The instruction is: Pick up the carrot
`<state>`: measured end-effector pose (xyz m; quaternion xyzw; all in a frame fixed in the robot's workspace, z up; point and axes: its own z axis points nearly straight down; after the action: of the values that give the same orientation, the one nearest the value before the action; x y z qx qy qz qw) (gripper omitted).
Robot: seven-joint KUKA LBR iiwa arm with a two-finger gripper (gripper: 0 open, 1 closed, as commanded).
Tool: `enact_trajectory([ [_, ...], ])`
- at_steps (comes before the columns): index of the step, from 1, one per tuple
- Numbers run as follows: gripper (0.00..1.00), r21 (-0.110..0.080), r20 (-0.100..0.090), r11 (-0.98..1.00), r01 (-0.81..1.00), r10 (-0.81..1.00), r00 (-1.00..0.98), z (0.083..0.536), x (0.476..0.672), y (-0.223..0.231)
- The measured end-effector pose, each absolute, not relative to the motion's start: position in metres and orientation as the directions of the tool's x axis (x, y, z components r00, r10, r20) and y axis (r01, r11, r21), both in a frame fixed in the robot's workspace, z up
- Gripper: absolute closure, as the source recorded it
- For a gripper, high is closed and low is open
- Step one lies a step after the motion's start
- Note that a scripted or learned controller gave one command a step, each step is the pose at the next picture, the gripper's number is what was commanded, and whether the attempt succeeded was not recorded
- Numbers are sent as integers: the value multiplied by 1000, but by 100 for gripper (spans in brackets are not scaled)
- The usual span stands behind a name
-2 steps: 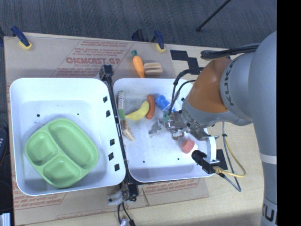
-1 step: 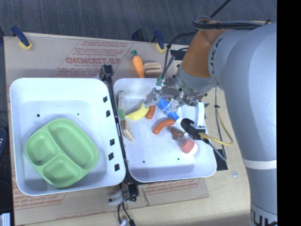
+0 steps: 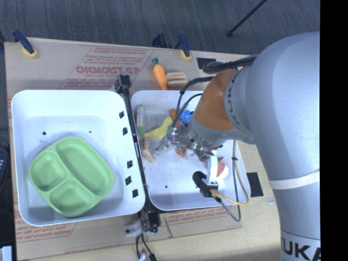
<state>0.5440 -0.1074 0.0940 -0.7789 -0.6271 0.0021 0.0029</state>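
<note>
- Camera view: the carrot [image 3: 159,75] lies on the brown bench top [image 3: 65,64], outside both bins, just beyond the far rim of the right bin [image 3: 163,200] at about 11 o'clock from that bin's middle; its green stem end points to 12 o'clock and its orange body runs toward 5 o'clock
- A tan block-like piece [image 3: 176,80] sits just beside the carrot at its 3 o'clock side, also on the bench top
- The grey arm [image 3: 283,107] with its orange band [image 3: 213,106] reaches in from 3 o'clock and bends down over the right bin
- The gripper [image 3: 182,140] hangs low over the middle of the right bin, well apart from the carrot, which stands at about 11 o'clock from it
- Whether the fingers are spread or closed cannot be told, since the wrist hides them; nothing is seen between them
- In the right bin, a yellow banana-shaped toy [image 3: 159,129] lies at 9 o'clock from the gripper, with small mixed pieces around it and a blue piece [image 3: 186,116] near the wrist
- A red and white item [image 3: 219,169] lies at 4 o'clock from the gripper
- The left bin [image 3: 32,105] holds a green divided plate [image 3: 70,175] toward its 7 o'clock corner
</note>
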Motion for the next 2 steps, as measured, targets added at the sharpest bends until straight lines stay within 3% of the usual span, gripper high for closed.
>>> enact_trajectory([
  [1,0,-1,0,-174,985,985,174,295,549,-121],
  [2,0,-6,0,-462,887,887,462,91,548,-102],
])
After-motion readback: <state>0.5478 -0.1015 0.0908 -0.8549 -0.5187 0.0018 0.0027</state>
